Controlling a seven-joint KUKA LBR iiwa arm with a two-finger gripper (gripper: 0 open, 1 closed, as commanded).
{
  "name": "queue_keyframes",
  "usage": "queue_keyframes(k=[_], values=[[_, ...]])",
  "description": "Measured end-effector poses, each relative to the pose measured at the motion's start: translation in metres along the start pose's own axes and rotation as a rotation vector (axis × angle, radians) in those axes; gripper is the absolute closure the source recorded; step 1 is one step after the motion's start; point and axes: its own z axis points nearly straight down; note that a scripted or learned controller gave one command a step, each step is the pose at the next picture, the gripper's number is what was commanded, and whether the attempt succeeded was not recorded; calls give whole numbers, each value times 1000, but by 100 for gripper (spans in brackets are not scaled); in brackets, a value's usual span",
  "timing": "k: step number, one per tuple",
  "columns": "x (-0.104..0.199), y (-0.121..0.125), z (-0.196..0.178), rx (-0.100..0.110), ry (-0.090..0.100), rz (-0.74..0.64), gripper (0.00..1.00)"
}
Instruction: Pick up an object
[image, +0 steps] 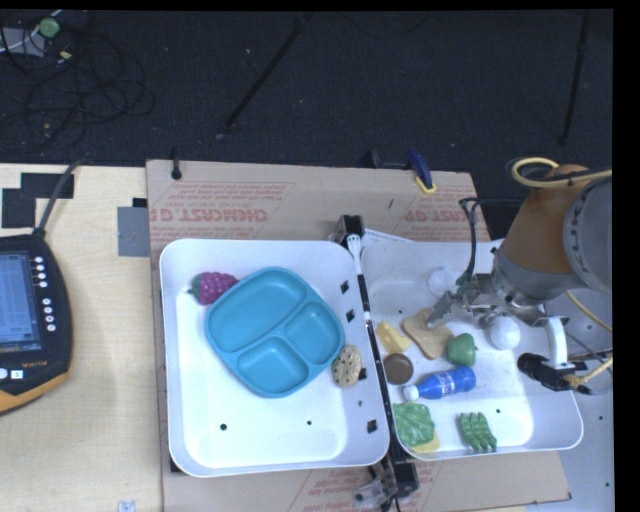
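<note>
My gripper (468, 303) hangs low over the back part of the right bin (560, 425), with the grey arm and its orange band coming in from the right. Just under and in front of it lie a tan bread slice (426, 334), a green pepper (461, 349) and a white round thing (503, 333). Further forward are a blue bottle (446, 383), a brown disc (398, 369), a yellow piece (389, 338), a lettuce leaf (414, 423) and a small dark green thing (477, 431). I see nothing held in the gripper.
The left bin (200, 440) holds a blue divided plate (274, 330), purple grapes (212, 287) at its back left and a cookie (347, 365) by the divider. A teach pendant (25, 320) lies on the bench at far left.
</note>
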Motion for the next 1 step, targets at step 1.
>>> queue_keyframes(k=[1], values=[[3,-14,0,-4,0,-1,0]])
